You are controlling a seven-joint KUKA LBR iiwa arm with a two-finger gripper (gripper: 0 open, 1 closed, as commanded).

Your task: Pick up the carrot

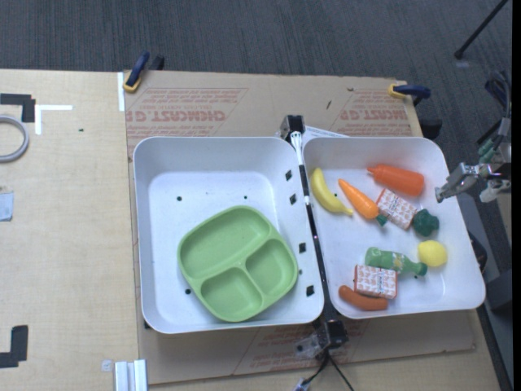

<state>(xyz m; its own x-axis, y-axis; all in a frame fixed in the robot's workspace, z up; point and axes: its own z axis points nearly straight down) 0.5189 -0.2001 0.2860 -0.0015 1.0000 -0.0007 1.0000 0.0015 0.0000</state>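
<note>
Carrot lies in the right bin, touching the banana and the small carton. The jaws hang outside that bin's right rim; how far open, I cannot tell. Such crowding could make a descent catch a neighbour or slip off the taper.

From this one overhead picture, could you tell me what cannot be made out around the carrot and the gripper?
- Gripper, camera view: small and partly cut off at the right edge; finger state unreadable.
- Carrot: its lower end meets a printed carton; whether it is tucked under is unclear.
- Carton print: too small to read.
</note>
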